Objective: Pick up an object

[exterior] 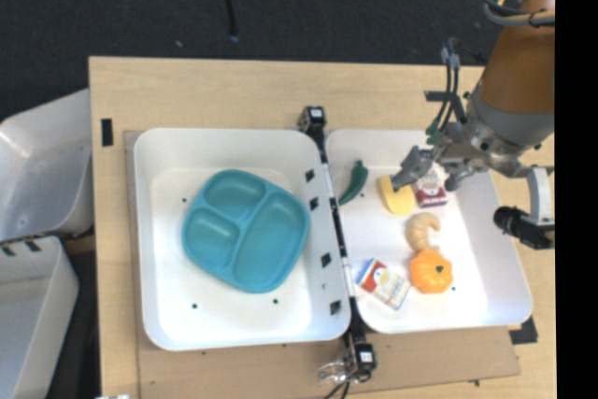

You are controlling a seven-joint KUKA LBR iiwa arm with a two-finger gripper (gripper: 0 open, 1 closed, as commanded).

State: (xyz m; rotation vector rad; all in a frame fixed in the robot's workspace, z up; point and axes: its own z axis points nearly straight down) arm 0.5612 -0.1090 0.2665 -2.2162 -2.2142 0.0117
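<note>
Over the right bin [495,290], near its far edge, the gripper [422,171] hangs low among the objects. Arm enters from the right, orange band above the wrist visible.

Contents, right bin: yellow block [396,197] just beside the gripper on its left; small red-and-white box [431,192] directly under or against the gripper tip; pale croissant-shaped item [422,228] just nearer the camera; orange pumpkin-like toy [431,272] below that; red-and-white carton [383,282] lying beside the pumpkin toy; green curved piece [354,181] near the divider. Left bin [168,313]: blue sectioned plate [246,231] only.

Gripper state: fingers cannot be resolved from this slant; cannot tell how far apart they stand, nor whether anything sits between them. No object is seen lifted; all items appear to rest on the bin floor.

Progress, judged: approach looks done, with the gripper down at object level next to the yellow block and small box. Which of the two is the target is not clear. Grasp not confirmed; lift not done. Remaining: close on one item, raise it clear of the bin.

Risk noted: block and box sit close together, so the fingers may straddle both or push one aside.
</note>
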